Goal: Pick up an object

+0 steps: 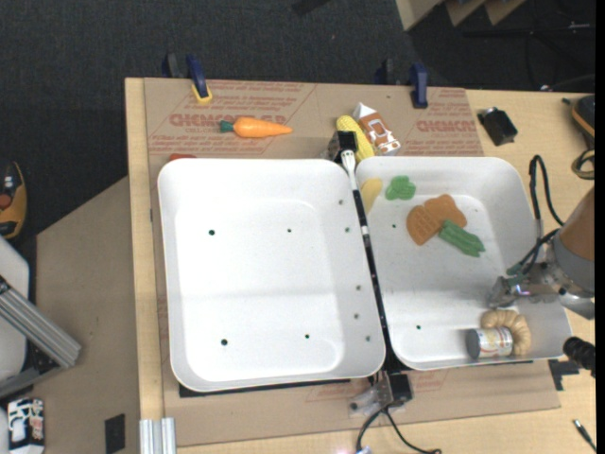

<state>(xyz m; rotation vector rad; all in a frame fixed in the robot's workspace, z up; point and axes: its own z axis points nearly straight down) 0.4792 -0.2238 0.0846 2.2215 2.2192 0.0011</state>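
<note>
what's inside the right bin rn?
Right bin holds a green piece, an orange waffle-like piece overlapping a second green piece, and a tan roll near the front. The gripper covers part of the right edge.

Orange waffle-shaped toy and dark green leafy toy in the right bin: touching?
Touching. The camera view shows the orange waffle-shaped toy overlapping the dark green leafy toy, with no gap between them.

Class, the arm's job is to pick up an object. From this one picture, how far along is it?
Done: the gripper has reached the right bin, low at its right side.
In hand: nothing visibly lifted; it sits just above the tan roll, which lies on the bin floor.
Left: grasp and raise an object. The orange piece and green pieces also lie untouched.
</note>
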